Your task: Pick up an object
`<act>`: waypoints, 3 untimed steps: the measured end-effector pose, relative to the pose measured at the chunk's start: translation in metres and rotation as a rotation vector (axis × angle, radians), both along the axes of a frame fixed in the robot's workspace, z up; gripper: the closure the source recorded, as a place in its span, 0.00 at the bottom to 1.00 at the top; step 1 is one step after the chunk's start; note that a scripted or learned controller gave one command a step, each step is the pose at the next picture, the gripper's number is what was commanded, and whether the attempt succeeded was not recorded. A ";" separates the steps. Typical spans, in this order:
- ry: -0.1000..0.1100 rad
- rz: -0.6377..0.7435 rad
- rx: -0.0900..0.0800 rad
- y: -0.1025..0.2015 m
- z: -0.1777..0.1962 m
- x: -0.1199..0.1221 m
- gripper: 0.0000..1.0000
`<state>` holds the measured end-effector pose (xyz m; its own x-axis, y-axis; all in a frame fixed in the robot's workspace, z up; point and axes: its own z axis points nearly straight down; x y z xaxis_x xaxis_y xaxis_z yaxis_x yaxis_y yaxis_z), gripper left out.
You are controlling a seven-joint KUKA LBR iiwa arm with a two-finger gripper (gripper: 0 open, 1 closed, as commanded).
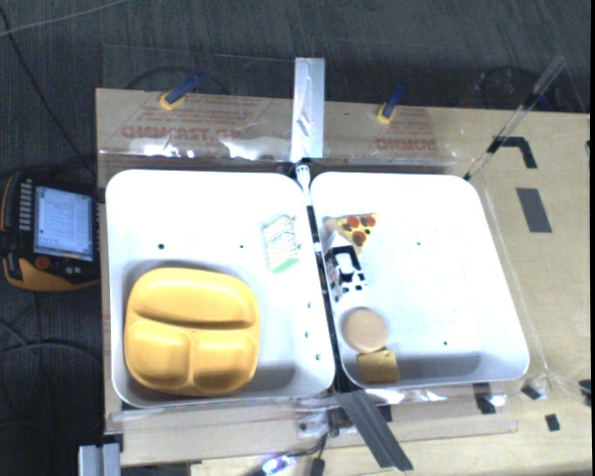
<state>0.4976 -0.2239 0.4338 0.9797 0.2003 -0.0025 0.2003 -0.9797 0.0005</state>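
A large yellow moulded foam piece (191,328) lies in the front left of the left bin (178,201). A small green-and-white packet (281,242) rests near that bin's right wall. In the right bin (456,266), along its left wall, lie a small pizza-slice toy (355,227), a black-and-white item (345,271), a round tan disc (365,329) and a tan block (378,367).
A teach pendant (50,234) sits on the floor to the left of the bench. Yellow clamps (181,91) and a metal divider post (307,107) stand behind the bins. Most of the right bin's floor is bare white.
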 end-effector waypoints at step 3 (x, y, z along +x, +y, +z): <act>-0.001 0.117 0.000 0.000 0.000 -0.013 1.00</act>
